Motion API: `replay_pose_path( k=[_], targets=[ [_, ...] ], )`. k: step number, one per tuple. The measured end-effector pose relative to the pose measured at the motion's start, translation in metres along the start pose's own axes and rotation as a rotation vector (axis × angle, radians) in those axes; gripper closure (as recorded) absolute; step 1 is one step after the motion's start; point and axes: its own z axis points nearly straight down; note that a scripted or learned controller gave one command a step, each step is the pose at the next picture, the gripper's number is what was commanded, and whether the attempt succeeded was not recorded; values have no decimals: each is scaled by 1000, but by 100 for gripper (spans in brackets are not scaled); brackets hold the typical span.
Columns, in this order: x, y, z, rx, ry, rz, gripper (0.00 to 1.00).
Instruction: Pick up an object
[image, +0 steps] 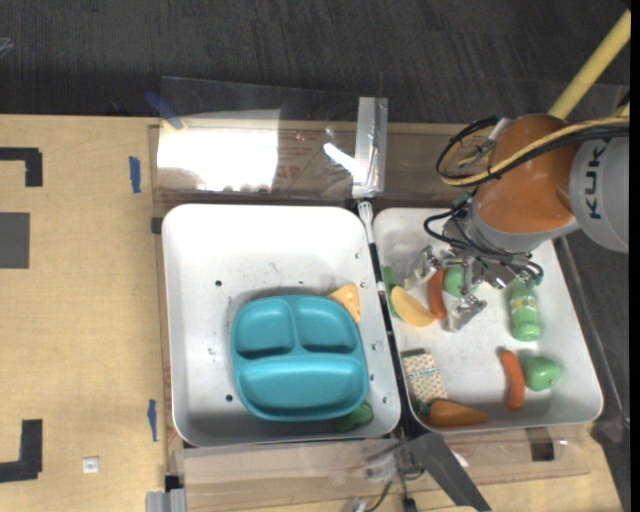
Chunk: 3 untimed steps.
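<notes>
The gripper (452, 293) hangs at the right bin's (585, 400) ten o'clock, whether open or closed I cannot tell; a yellow toy (412, 307) lies just beside it at nine o'clock, near the bin's left rim.

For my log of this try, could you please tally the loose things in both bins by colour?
Teal: 1, the divided tray.
Yellow: 2, the wedge by the tray and the yellow piece.
Orange or red: 3.
Green: 4.
Patterned packet: 1.
Total: 11, with some hidden under the gripper.
</notes>
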Motion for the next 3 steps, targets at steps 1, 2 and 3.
replay_pose_path(
  k=[1, 2, 3],
  targets=[
    [-5, -1, -14, 7, -13, 0, 100],
    [-60, 29, -169, 3, -6, 263, 100],
    [-61, 30, -177, 3, -9, 263, 100]
  ],
)
